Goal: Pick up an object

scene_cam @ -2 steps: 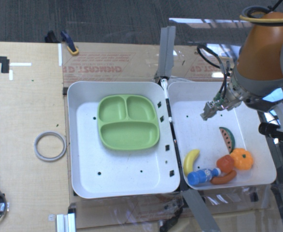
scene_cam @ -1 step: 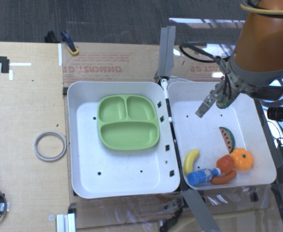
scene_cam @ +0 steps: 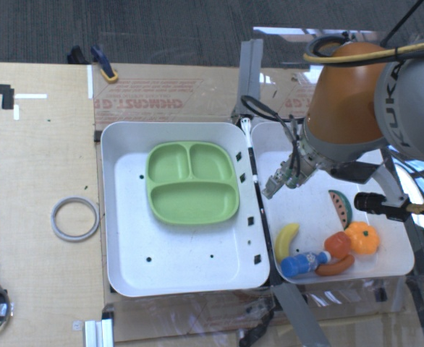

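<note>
We see toys at lower right of the frame in the right bin (scene_cam: 396, 266): banana (scene_cam: 286, 239), blue bottle (scene_cam: 301, 264), orange (scene_cam: 363, 238), watermelon slice (scene_cam: 340, 208). Gripper (scene_cam: 278, 182) hangs above-left of them, nothing between its fingers, gap unclear. Green plate (scene_cam: 192, 182) sits in the left bin (scene_cam: 125, 215).

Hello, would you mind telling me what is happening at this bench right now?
A KUKA arm reaches in from the right, its gripper hovering over the right bin, near that bin's left wall. It holds nothing I can see. The toys lie lower in that bin: a banana, a blue bottle, a watermelon slice and an orange. The left bin holds a green divided plate.
</note>
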